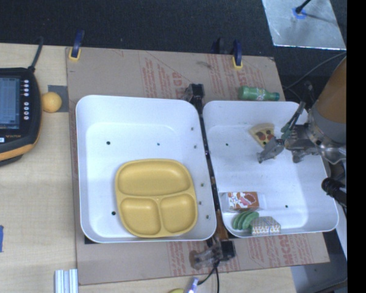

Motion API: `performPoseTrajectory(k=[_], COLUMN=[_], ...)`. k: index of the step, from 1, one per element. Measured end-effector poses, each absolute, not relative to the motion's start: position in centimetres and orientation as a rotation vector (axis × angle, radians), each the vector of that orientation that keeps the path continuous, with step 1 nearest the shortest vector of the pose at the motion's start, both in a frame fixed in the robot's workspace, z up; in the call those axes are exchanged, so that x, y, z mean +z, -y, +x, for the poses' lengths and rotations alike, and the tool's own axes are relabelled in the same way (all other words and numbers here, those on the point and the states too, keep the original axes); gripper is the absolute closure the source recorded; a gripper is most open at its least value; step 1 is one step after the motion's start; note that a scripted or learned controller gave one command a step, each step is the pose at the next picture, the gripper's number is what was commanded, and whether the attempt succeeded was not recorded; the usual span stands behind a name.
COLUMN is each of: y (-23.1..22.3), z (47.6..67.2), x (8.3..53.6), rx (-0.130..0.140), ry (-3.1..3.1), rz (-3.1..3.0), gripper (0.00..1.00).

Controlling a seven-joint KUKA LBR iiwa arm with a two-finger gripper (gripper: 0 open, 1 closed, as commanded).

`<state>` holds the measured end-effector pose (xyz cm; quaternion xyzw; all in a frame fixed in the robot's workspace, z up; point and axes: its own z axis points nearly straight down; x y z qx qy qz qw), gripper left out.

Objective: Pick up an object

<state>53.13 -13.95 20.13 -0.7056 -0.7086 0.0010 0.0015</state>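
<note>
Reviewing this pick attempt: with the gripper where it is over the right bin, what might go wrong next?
1. The gripper sits just right of the pizza slice toy, not over it; closing here may miss or only nudge it.
2. The slice looks flat, so the fingers could slide over it.
3. The other items, a red packet, a green toy and a small grey block, crowd the right bin's near-left corner, where the wall could block a grasp.

Black-orange control pendant (6, 116) at left bench edge; yellow ball (51, 101) just beside; blue clamps (77, 43) on cardboard sheet (152, 72).
</note>
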Motion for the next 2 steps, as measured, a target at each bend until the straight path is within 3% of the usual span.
performPoseTrajectory(k=[1, 2], y=[21.2, 18.1], z=[59.7, 65.6], x=[11.4, 9.2], rx=[0.006, 0.002], ry=[2.223, 2.225], rz=[-2.216, -2.215], gripper=[0.00, 0.00])
